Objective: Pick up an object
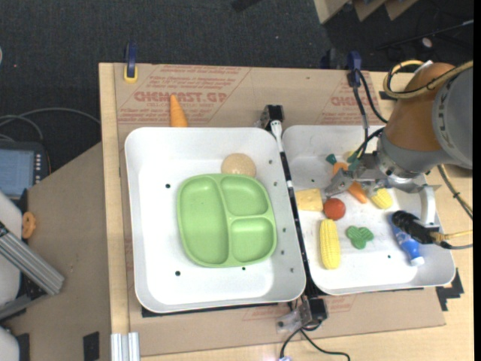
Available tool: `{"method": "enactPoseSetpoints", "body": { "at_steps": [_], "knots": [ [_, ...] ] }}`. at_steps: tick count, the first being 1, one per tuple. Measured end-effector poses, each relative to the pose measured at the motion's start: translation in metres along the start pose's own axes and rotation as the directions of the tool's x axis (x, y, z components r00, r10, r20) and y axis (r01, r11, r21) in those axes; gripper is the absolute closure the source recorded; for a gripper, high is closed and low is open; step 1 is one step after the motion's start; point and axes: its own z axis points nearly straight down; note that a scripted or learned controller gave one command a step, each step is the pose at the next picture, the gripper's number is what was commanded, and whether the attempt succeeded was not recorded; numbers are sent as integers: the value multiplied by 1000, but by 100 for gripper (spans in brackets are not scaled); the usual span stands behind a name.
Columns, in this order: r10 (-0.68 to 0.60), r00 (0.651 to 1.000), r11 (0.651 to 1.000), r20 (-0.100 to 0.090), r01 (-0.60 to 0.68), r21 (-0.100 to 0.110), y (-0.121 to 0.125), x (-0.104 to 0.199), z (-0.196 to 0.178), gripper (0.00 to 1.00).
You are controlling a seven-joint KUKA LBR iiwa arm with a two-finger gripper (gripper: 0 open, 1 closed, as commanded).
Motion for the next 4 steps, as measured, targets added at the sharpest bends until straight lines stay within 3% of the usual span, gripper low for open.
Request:
{"method": "enactPoseSetpoints", "body": {
  "at_steps": [1, 2, 3, 4],
  "knots": [
    [8, 1000, 1000, 3, -8, -2, -82, 17, 15, 0],
    [9, 1000, 1000, 8, -9, -14, -77, 15, 3, 100],
    [9, 1000, 1000, 13, -9, -25, -72, -23, -106, 100],
    [7, 1000, 1000, 8, -7, -13, -74, -21, -99, 0]
  ]
}}
